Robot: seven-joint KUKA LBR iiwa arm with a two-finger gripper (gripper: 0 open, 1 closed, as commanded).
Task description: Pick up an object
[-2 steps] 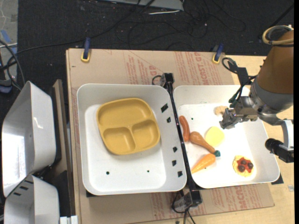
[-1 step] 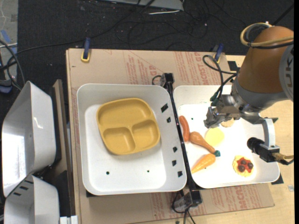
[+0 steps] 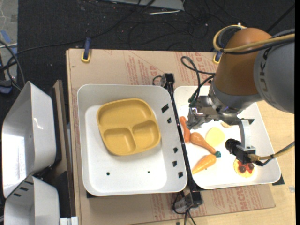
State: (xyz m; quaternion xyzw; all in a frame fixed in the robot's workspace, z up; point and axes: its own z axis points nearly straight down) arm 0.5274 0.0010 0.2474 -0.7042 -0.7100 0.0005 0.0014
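Arm over right bin; nothing seen between the fingers.

Left bin [image 3: 93, 172] holds a yellow divided plate [image 3: 127, 125], lying flat, upper centre. A black divider runs between the two bins. Right bin [image 3: 269, 170] holds, near its left wall, an orange carrot [image 3: 185, 129], a squash-shaped piece [image 3: 202, 142] just beside it, and a second carrot [image 3: 204, 163] lower down, apart from the others. A pale yellow round piece [image 3: 215, 136] lies near the centre. A small red and yellow item [image 3: 244, 168] sits toward the lower right, detail too small to tell. Gripper [image 3: 196, 117] hangs above the upper left of the right bin, over the first carrot; whether the fingers are apart or together cannot be told.
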